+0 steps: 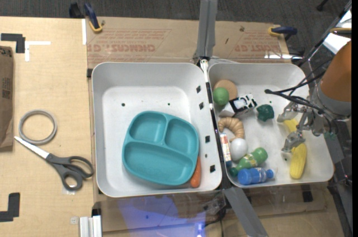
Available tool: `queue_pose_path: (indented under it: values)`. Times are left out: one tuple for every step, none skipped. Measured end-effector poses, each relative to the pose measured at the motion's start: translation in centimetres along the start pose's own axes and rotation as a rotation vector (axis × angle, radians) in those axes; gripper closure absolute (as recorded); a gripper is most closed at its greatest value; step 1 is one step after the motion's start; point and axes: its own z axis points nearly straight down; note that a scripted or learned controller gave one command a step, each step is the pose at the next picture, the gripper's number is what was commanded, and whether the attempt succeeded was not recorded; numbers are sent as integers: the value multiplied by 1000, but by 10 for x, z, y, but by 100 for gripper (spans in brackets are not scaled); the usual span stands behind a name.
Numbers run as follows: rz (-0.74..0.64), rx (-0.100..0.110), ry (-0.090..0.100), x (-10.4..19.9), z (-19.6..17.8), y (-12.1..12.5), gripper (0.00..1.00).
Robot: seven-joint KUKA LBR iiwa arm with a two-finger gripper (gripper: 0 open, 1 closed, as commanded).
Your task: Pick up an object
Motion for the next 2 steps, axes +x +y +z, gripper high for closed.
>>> queue_pose_path:
  values:
    - [-4, 2, -5, -2, -11, 1, 100]
    - [-4, 1, -5, -2, -11, 2, 0]
